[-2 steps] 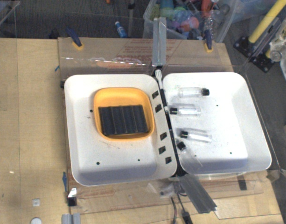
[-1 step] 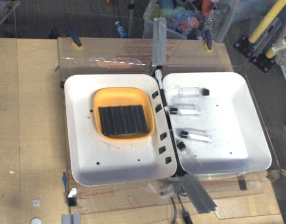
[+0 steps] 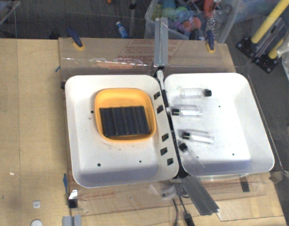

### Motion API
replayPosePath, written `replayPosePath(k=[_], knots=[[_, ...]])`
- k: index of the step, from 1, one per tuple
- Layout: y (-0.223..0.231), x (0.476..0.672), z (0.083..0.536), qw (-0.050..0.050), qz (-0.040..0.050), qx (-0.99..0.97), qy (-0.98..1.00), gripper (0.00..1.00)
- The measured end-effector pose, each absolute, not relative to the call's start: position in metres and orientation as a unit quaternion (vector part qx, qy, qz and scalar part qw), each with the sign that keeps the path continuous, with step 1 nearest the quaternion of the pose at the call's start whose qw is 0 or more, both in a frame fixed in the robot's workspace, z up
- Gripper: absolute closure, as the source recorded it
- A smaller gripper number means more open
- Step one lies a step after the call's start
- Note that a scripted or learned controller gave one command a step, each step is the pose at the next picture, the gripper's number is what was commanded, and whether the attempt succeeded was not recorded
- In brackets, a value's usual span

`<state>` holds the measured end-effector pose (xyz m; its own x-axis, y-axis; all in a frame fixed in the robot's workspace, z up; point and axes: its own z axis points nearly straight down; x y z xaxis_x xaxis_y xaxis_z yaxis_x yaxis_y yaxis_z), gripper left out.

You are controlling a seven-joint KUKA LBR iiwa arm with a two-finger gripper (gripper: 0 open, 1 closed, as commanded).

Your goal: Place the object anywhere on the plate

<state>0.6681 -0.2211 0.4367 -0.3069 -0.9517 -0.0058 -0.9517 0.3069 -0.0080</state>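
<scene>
Altogether 3 vials [image 3: 195, 93], 1 plate [image 3: 124, 95].

Even, diffuse overhead illumination; both white bins [image 3: 215, 164] read bright, near overexposure, with soft narrow shadows under their lower rims. Mild glare falls on the clear sheet [image 3: 111, 60] across the upper centre. The floor at the upper left is dim. Overall focus is slightly soft, with fine grain; straight edges show no marked distortion toward the frame corners.
</scene>
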Motion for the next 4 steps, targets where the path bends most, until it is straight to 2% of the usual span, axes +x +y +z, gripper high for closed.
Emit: replayPosePath(k=[3,4], knots=[[-0.213,0.668,0.431,0.002,0.0010,-0.867,0.498,1.00],[-0.208,0.668,0.435,0.002,-0.0016,-0.935,0.354,1.00]])
